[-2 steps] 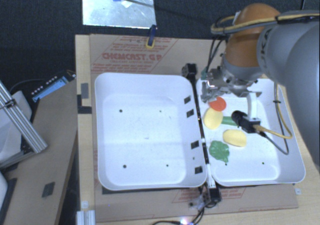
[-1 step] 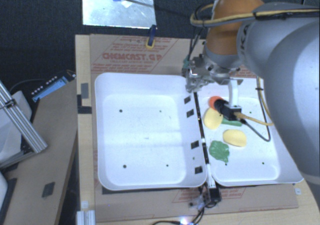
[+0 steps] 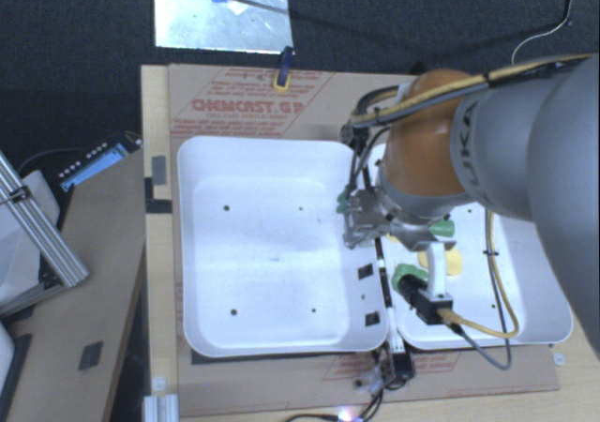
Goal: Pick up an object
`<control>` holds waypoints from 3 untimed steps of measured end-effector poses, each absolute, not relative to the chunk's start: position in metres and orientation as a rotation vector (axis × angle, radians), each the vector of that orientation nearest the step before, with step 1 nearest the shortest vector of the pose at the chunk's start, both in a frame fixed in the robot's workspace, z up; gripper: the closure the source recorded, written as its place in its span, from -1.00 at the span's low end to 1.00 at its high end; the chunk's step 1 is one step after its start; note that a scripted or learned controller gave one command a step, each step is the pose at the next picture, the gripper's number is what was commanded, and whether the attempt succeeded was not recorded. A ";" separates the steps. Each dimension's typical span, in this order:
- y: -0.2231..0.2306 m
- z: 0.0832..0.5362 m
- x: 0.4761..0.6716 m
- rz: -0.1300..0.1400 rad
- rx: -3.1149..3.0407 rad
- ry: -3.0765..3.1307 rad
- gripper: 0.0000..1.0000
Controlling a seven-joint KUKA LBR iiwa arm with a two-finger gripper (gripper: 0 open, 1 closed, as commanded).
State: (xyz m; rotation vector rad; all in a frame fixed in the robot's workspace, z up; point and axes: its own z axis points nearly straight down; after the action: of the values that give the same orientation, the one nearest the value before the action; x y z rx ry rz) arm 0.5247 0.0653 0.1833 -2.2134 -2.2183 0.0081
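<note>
Dark carpet beyond the bench; printed cardboard sheet (image 3: 248,103) under two white bins. Left bin (image 3: 272,251) bare but for a few small dark specks. Right bin (image 3: 530,315) largely covered by the grey arm (image 3: 525,148) and its orange band (image 3: 427,143).

Candidate objects all in the right bin, near its left wall: one green piece (image 3: 441,225) just under the wrist, a second green piece (image 3: 407,276) lower in the view, a yellow piece (image 3: 452,263) between them and slightly to the right. Shapes too hidden to name.

Gripper (image 3: 364,221) located at the divide between the two bins, just left of the green and yellow pieces. Grip state: cannot tell, tip masked by the wrist. Nothing visibly held; no contact confirmed.

Step in hand judged as approach, pick not yet made. Recommended: shift toward the right bin and centre over a single piece, preferably the one with most room around it; keep clear of the bin wall; descend straight; close only with the piece squarely within the grip; lift slowly and verify the hold
</note>
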 end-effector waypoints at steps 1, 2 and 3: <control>0.115 0.141 0.575 -0.004 -2.212 -2.231 1.00; 0.111 0.154 0.574 -0.003 -2.218 -2.225 1.00; 0.149 0.371 0.503 -0.024 -2.214 -2.236 1.00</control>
State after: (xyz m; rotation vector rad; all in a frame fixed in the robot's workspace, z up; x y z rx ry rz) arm 0.5031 0.1490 0.3706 -2.2136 -2.2361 -0.0241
